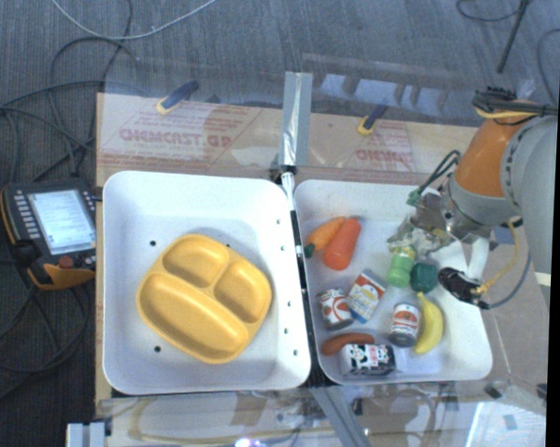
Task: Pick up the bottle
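Camera view: gripper (415, 235), finger state indiscernible, sits above green bottle (401, 268); descent should be centred, banana (430, 325) avoided.

Left bin (120, 285): one sectioned tray (205, 296) lying near its middle; a handheld pendant (48, 224) rests on the floor just off its left side. Right bin (478, 361): carrot (324, 232) and a second vegetable (342, 244) side by side at rear left; bottle (401, 269) to their right, directly under the gripper (419, 231), perhaps touching it; banana (429, 324) at right, can (404, 323) beside it. Centre holds a carton (366, 296) and a small can (334, 307); sausage (347, 342) and a patterned item (367, 359) lie nearest the front wall.
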Action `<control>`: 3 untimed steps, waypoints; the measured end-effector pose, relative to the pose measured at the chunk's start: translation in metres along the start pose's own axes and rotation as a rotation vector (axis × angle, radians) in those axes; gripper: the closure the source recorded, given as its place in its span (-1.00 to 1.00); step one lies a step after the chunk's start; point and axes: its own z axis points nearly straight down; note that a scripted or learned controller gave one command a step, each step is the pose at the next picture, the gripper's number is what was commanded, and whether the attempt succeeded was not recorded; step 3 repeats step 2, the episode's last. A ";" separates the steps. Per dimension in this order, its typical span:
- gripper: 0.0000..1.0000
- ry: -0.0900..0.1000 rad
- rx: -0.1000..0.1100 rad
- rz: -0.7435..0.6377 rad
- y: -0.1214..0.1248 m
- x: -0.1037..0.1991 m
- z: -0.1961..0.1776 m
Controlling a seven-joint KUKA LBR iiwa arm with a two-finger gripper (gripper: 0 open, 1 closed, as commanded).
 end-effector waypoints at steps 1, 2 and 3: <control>1.00 -0.006 -0.004 -0.123 -0.002 0.029 -0.038; 1.00 -0.005 -0.002 -0.124 -0.003 0.030 -0.047; 1.00 -0.005 -0.002 -0.124 -0.003 0.030 -0.047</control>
